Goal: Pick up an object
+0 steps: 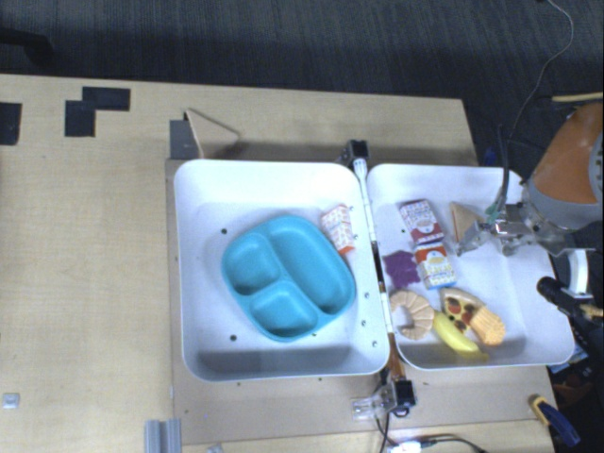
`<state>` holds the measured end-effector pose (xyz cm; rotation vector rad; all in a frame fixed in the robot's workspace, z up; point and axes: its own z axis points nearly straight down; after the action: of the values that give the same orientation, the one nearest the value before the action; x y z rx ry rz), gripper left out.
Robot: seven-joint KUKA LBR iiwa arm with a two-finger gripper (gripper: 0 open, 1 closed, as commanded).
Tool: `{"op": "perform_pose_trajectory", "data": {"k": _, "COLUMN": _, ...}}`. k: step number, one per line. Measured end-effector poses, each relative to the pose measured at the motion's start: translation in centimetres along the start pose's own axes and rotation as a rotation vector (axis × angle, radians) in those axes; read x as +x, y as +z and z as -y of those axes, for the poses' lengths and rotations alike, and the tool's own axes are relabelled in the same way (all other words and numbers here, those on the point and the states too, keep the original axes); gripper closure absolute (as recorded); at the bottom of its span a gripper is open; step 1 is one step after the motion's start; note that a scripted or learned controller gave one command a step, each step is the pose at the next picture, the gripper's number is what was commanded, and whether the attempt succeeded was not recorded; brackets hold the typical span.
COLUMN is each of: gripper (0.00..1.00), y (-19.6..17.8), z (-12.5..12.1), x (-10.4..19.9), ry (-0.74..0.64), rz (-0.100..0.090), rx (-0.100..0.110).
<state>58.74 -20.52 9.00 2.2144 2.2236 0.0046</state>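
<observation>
Banana (pixel 460 338) lies at the right bin's (pixel 530 291) near wall, touching a croissant (pixel 412 312) and a pizza slice (pixel 475 315), all nearer us than the gripper (pixel 483 232). We cannot tell whether the gripper is open or holding anything. A tan wedge (pixel 464 219) sits just beside it. Two cartons (pixel 418 220) and a purple piece (pixel 400 269) lie to its left, and farther left a blue tray (pixel 288 276) rests in the left bin (pixel 201 253).
</observation>
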Motion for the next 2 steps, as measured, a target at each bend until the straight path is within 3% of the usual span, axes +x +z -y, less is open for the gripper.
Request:
{"op": "perform_pose_trajectory", "data": {"k": 1, "gripper": 0.0, "y": 0.2, "z": 7.9, "x": 0.6, "ry": 0.002, "rz": 0.002, "rx": -0.002}}
{"op": "perform_pose_trajectory", "data": {"k": 2, "gripper": 1.0, "y": -1.0, "z": 7.6, "x": 0.6, "ry": 0.002, "rz": 0.004, "rx": -0.01}}
